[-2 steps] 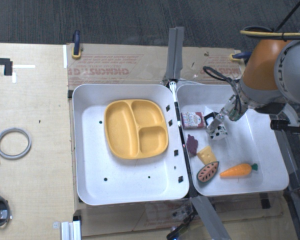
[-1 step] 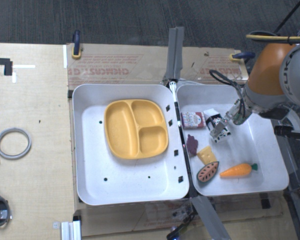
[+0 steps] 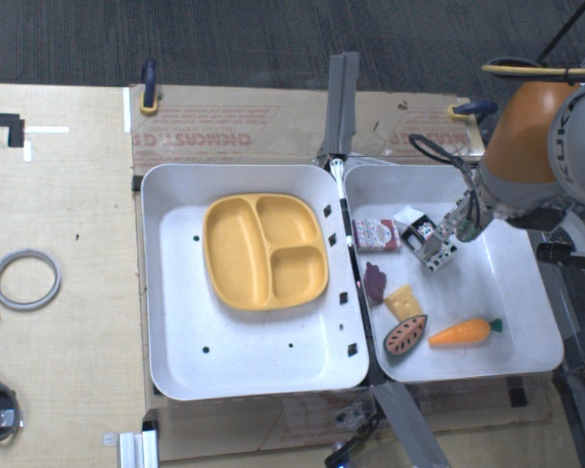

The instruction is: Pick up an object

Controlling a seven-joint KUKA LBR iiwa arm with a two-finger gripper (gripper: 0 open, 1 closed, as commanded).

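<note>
Approach step: gripper (image 3: 432,252) low in right white bin (image 3: 526,359), beside small red-white packet (image 3: 375,234); can't tell gripper state; nothing visibly held; next: centre over packet, descend, grip.

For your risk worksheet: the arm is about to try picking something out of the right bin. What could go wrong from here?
1. The gripper hovers beside the small red-and-white packet, which lies near the divider; a descent could hit that wall.
2. The cheese wedge, purple piece and watermelon slice sit clustered, so one grab might nudge the neighbours.
</note>
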